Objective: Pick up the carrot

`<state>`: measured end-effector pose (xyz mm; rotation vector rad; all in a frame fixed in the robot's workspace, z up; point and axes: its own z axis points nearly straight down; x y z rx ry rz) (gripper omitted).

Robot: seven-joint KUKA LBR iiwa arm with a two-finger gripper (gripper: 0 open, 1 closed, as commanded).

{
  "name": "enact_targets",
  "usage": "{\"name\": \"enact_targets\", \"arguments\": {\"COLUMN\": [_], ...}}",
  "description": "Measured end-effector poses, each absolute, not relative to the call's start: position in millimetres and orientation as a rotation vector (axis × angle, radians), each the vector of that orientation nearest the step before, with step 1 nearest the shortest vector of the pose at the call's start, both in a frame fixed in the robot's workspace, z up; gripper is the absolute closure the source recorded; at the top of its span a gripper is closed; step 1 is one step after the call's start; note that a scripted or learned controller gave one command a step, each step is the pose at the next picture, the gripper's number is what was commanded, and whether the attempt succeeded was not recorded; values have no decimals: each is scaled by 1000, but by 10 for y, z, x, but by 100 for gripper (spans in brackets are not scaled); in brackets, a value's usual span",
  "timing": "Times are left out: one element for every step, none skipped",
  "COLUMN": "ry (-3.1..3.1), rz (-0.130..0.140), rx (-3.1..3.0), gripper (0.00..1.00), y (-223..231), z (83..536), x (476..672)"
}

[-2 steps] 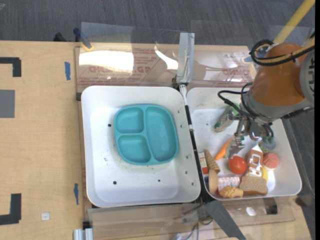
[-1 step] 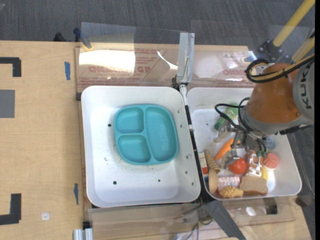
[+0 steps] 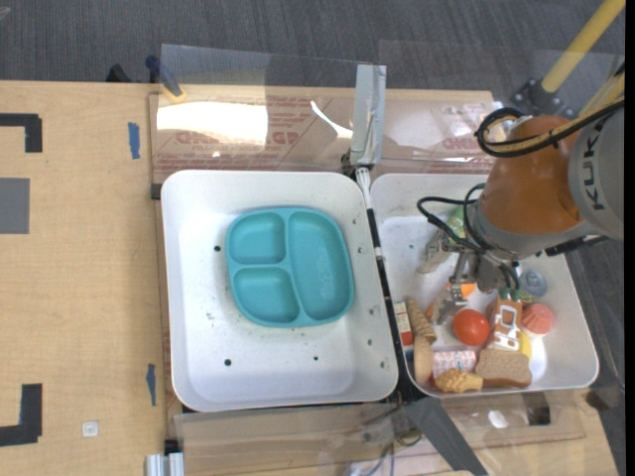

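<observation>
Two white bins sit side by side on a tan bench. Left bin (image 3: 189, 266) holds a teal divided plate (image 3: 291, 266). Right bin (image 3: 575, 355) has a pile of toy food at its near end, tomato (image 3: 471, 326) and bread slice (image 3: 504, 367) included. Can't pick out the carrot for sure. Gripper (image 3: 466, 288) hangs just above the tomato; can't tell how its fingers stand.

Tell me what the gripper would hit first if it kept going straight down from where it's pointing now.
Probably the round red tomato-like toy, which lies just below the gripper among the toy food in the shallow white right-hand bin. Depth is unclear from this slanted view, so it could reach the bin floor beside it instead.
</observation>
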<state>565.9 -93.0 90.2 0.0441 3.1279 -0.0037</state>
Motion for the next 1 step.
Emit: {"name": "enact_targets", "arguments": {"ry": [3127], "rz": [-1], "rx": [15], "gripper": [0], "y": [-1055], "z": [902], "x": [5423]}}
